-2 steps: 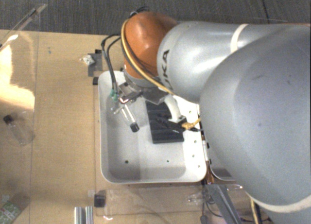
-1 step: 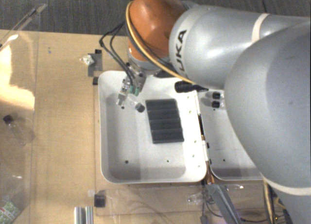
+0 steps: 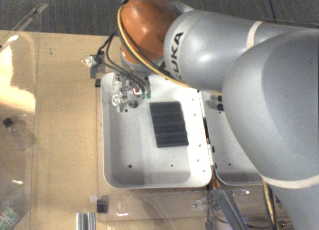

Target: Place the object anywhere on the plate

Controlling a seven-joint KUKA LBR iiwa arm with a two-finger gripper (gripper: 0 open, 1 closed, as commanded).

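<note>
A dark, ribbed rectangular plate [image 3: 169, 123] lies flat in the middle of the left white bin [image 3: 149, 174]. My gripper [image 3: 128, 95] hangs over the bin's far left corner, up and to the left of the plate and apart from it. Small green and red bits show at its tip, along with a shiny pale part. The view is too cluttered there to tell whether anything is held. The arm's orange band and grey body cover the bin's far edge.
The right bin [image 3: 227, 171] is mostly hidden under the arm. On the bench in front of the left bin sits a small black block [image 3: 102, 205] beside a metal piece [image 3: 85, 220]. A clear plastic item [image 3: 17, 131] lies at the far left.
</note>
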